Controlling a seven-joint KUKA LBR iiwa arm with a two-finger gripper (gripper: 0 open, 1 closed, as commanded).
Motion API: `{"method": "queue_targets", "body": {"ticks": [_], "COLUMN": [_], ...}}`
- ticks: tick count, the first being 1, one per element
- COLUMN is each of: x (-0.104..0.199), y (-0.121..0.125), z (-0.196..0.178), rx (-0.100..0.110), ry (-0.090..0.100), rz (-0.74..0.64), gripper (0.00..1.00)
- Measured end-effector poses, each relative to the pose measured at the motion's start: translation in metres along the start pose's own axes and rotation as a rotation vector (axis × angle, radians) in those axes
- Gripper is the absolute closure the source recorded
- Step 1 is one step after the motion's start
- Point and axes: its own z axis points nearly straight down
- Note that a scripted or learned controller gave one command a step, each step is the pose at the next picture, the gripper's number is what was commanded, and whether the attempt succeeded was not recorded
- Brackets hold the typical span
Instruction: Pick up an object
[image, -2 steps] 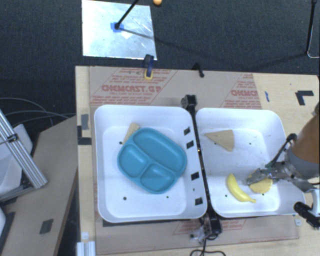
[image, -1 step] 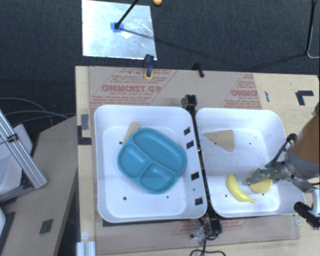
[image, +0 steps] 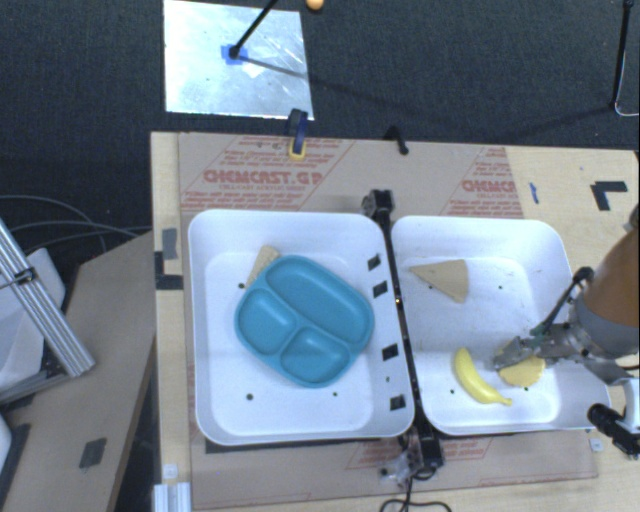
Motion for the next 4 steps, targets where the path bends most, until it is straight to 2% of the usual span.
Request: {"method": "queue_targets", "body": {"ticks": [1, 2, 3, 4], "x": [0.001, 0.064, 0.166, 0.243], "y": [0.003, 0.098, 0.14, 0.185], "z": [-0.013, -0.014, -0.106, -0.153], "rx": [-0.007, -0.009, -0.011, -0.008], "ry": [0.002, 0.001, 0.004, 0.003], "rz": [-0.002, -0.013, -0.016, -0.012], "gripper": [1.0, 1.0, 1.0, 1.0]}}
